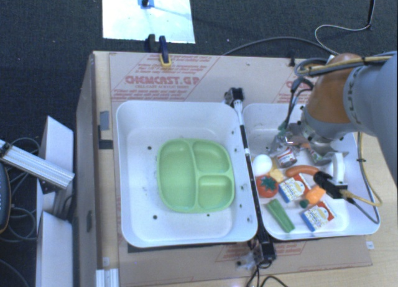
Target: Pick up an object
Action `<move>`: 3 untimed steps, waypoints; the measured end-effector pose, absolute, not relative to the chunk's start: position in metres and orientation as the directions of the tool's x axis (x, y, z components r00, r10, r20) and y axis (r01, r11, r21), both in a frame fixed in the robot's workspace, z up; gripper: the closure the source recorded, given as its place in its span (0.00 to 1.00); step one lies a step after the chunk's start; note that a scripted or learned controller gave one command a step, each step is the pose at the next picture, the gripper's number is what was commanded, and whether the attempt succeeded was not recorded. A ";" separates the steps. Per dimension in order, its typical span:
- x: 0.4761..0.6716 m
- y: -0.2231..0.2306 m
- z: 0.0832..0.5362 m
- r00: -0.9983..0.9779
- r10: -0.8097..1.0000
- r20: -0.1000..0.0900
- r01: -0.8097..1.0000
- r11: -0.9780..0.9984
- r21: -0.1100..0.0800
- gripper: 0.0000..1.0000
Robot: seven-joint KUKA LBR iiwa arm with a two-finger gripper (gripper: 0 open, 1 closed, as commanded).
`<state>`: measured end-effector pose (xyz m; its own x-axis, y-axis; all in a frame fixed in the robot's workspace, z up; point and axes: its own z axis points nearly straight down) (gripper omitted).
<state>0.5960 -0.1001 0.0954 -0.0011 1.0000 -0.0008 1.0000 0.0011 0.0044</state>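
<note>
Camera view, from above at a slant. The bench [186, 74] carries two shallow white bins side by side. The left bin [134, 130] holds one item: a light green divided plate [196, 175] with three compartments, lying flat near the bin's centre.

The right bin [261, 115] holds the loose objects, all gathered in its nearer half. A white egg [262, 164] lies close to the dividing wall, and a red tomato [268, 185] sits just beside it on the near side. A green stick-shaped piece [281, 215] lies at a slant below the tomato. An orange-red sausage [303, 171] lies across the middle of the cluster. Two small white-and-blue cartons are present — one [292, 189] just right of the tomato, the other [317, 217] nearer the front wall. An orange carrot-like piece [313, 195] lies between them. A small can [285, 158] with a red-and-white label sits right of the egg, directly under the arm's end.

The arm [367, 96] enters from the right, its orange band above the wrist, and reaches down over the right bin. The gripper [292, 145] is low over the can and the sausage. Its tip is a blur of metal parts against the objects — whether the claw is spread, closed or pinching anything cannot be told, and no object is seen lifted clear of the bin floor.
</note>
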 end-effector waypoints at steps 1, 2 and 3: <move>0.590 -0.103 0.167 -0.001 1.000 -0.001 1.000 0.001 0.004 1.00; 0.595 -0.132 0.207 -0.001 1.000 -0.002 1.000 0.001 0.003 1.00; 0.497 -0.137 0.230 0.000 1.000 -0.001 1.000 0.000 0.001 1.00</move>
